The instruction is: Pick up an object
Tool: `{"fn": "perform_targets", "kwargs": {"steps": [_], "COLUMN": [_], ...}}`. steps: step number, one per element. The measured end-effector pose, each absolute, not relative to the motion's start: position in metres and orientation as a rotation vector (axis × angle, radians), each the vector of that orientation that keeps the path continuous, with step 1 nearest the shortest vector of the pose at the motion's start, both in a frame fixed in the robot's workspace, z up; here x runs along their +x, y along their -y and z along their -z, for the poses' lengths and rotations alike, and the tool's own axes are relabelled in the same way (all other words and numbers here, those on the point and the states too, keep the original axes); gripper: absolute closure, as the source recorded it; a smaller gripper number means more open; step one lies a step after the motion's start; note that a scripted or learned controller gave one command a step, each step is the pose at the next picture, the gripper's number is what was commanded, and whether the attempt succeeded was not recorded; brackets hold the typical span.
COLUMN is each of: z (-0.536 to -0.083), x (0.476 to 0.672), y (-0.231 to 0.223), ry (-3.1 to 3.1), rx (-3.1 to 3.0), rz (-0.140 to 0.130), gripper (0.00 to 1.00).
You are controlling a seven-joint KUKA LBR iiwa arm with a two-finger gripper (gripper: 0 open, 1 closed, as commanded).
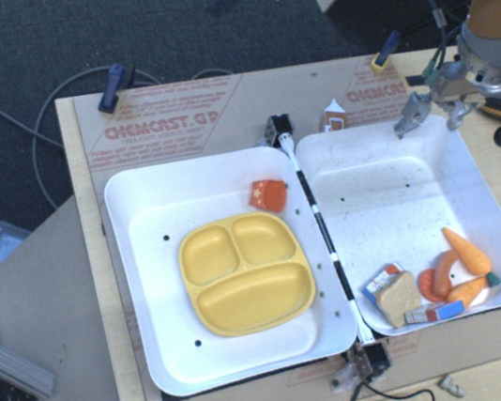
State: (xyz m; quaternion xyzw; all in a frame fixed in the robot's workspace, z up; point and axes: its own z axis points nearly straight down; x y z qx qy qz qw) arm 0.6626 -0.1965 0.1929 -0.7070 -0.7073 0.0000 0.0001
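Note:
My gripper point(432, 115) hangs over the far right corner of the right bin point(392, 190), open, with nothing between its fingers. A heap of toy food lies in that bin's near right corner, well away from the gripper. It includes an orange carrot point(467, 250), a second carrot point(468, 291), a red round piece point(433, 283), a tan slice point(400, 298) and a small blue and red piece point(438, 312). In the left bin point(146, 260) a red-orange piece point(270, 194) lies by the far edge of a yellow divided plate point(245, 272).
The two bins meet along a black-clipped seam point(320, 231) in the middle. A small orange and white object point(334, 118) sits on the cardboard behind the right bin. Blue clamps point(113, 86) hold the board's far edge.

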Motion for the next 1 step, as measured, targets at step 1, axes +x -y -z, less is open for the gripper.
{"fn": "perform_targets", "kwargs": {"steps": [1], "z": [-0.1848], "x": [0.6597], "y": [0.0612], "ry": [2.222], "rx": [-2.216], "rz": [0.001], "gripper": [0.00]}}
